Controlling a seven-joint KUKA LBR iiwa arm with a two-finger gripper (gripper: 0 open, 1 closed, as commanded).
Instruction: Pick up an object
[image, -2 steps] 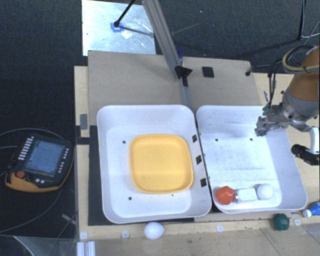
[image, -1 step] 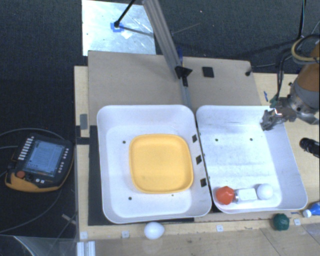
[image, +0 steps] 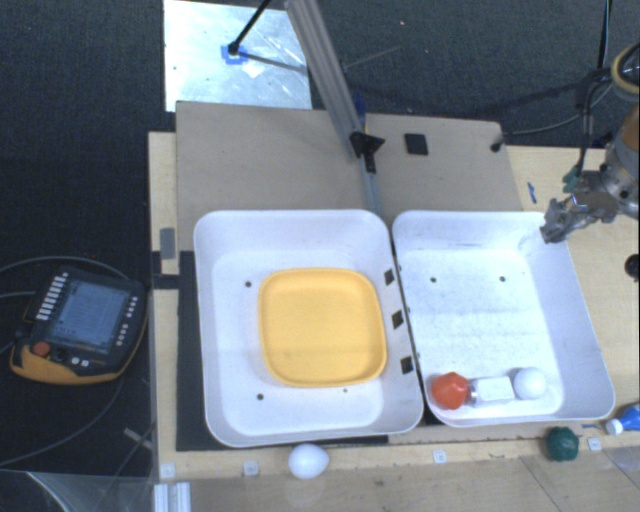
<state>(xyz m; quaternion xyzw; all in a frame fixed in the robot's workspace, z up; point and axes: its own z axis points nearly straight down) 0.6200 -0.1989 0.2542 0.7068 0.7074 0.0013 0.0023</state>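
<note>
A yellow square plate (image: 323, 326) lies in the left bin (image: 225, 300). In the right bin (image: 480, 300), along the near wall, sit a red-orange ball (image: 450, 390), a small white block (image: 493, 389) and a white ball (image: 529, 382) in a row. My gripper (image: 560, 222) hangs at the far right corner of the right bin, over its rim and well away from those objects. Nothing shows between its fingers.
On the bench in front of the bins lie a white egg-shaped object (image: 308, 460), a dark green ball (image: 562, 443) and a blue-tipped item (image: 625, 422). A teach pendant (image: 78, 327) rests on the floor at left. A metal pole (image: 335, 75) slants in from the back.
</note>
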